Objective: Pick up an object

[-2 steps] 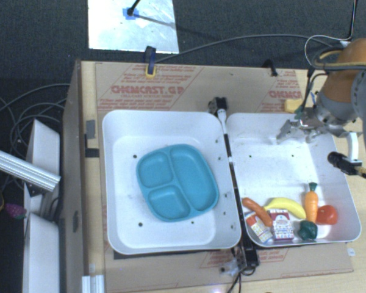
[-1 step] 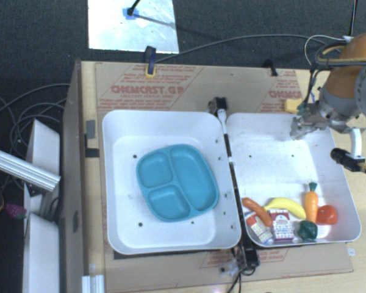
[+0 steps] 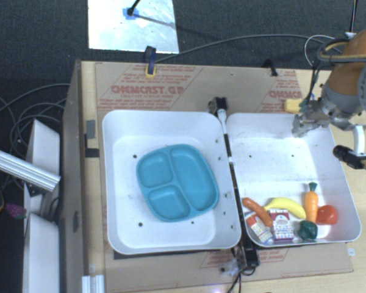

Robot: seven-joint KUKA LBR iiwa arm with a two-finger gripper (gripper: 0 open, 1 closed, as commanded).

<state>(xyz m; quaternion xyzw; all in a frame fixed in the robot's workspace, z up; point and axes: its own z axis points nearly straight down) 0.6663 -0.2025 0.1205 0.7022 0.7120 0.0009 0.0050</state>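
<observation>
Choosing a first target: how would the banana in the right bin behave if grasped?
The banana looks glossy and curved, so fingers may slip along it. Wedged among the sausage and box, it probably won't roll, but neighbours may shift.

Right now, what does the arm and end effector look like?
Grey KUKA arm with an orange band above the wrist. Thin cables loop beside the band. The end effector is grey metal, small and blurry; a black-tipped white part juts below the wrist.

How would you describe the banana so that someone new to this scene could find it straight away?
Look at the right-hand white bin, then at the cluster of toy food in its near corner. The banana lies across the top of that cluster, between the orange sausage and the upright carrot. It is the one yellow, curved piece there.
</observation>
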